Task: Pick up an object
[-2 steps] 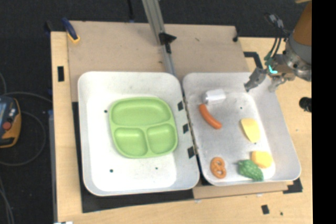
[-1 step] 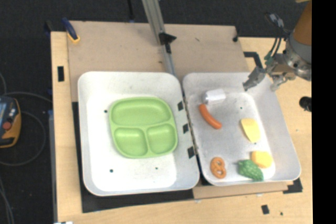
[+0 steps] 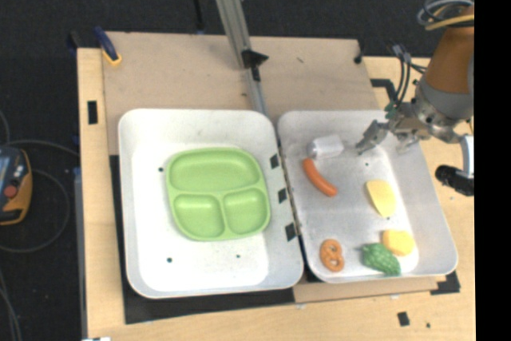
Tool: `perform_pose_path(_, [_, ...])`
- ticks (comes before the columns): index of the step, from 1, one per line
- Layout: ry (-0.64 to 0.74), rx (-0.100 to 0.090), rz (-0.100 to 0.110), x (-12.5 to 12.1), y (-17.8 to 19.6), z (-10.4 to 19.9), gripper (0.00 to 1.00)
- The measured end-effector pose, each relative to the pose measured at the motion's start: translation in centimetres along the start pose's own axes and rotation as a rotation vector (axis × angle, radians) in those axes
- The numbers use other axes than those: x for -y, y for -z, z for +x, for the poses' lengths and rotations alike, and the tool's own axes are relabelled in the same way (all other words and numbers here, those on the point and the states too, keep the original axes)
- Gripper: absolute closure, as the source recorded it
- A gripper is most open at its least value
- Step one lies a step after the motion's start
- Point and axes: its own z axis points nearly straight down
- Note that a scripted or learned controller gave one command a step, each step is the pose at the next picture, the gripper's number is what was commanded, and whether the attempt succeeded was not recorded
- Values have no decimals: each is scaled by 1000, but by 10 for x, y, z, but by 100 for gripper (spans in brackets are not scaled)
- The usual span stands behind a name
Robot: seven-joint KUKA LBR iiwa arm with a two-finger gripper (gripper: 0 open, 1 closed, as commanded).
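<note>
The right bin [image 3: 415,172] holds several small objects. A white-grey piece [image 3: 327,146] lies near its far left, with an orange carrot-like stick [image 3: 319,176] just in front of it. A pale yellow piece [image 3: 382,197] lies mid-right. Along the near edge sit a yellow block [image 3: 398,242], a green broccoli-like toy [image 3: 380,258] and an orange pretzel [image 3: 331,253]. My gripper [image 3: 387,138] hangs over the bin's far right part, open, with nothing between its fingers. One finger [image 3: 367,139] points toward the white-grey piece, a short gap away.
The left bin [image 3: 144,251] holds a green divided plate [image 3: 217,192]. A metal post [image 3: 231,12] rises behind the bins, ending between them. The arm's orange band [image 3: 451,60] stands at the right edge.
</note>
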Motion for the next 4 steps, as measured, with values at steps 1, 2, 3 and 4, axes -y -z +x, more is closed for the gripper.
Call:
perform_pose_path(1, [0,0,0,9,-58,0,0])
perform_pose_path(2, [-1,1,-3,9,-74,-2,0])
perform_pose_path(3, [-1,3,-8,8,-61,-3,100])
perform_pose_path(4, [-4,0,-7,13,-16,-3,100])
